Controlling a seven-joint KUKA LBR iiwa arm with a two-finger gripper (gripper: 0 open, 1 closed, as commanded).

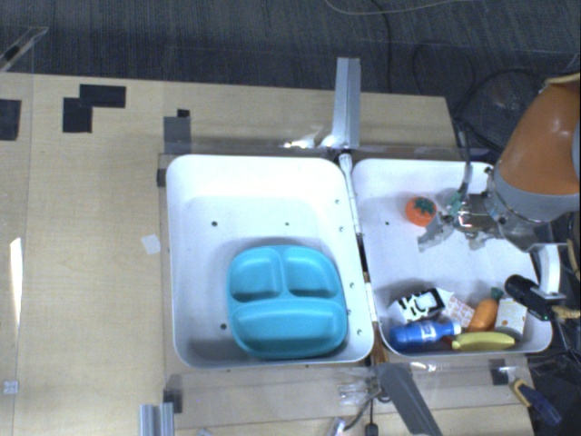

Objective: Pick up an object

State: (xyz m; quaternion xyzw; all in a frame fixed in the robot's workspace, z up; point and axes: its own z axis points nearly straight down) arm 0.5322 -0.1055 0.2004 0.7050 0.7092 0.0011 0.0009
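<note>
A blue divided plate (288, 300) lies flat in the left bin (195, 189), toward its near side, its two small compartments on the far side. In the right bin (390, 189), a small orange and green toy (419, 210) sits near the far wall, just left of the gripper (451, 222), whose fingers (434, 235) stand apart with nothing between them. Along the near wall lie a black-and-white item (418, 304), a blue bottle (425, 334) with its long axis left to right, a carrot (484, 313) and a yellow banana (483, 341). The bins rest on a pale wooden counter (82, 262); dark carpet (182, 16) lies beyond.
</note>
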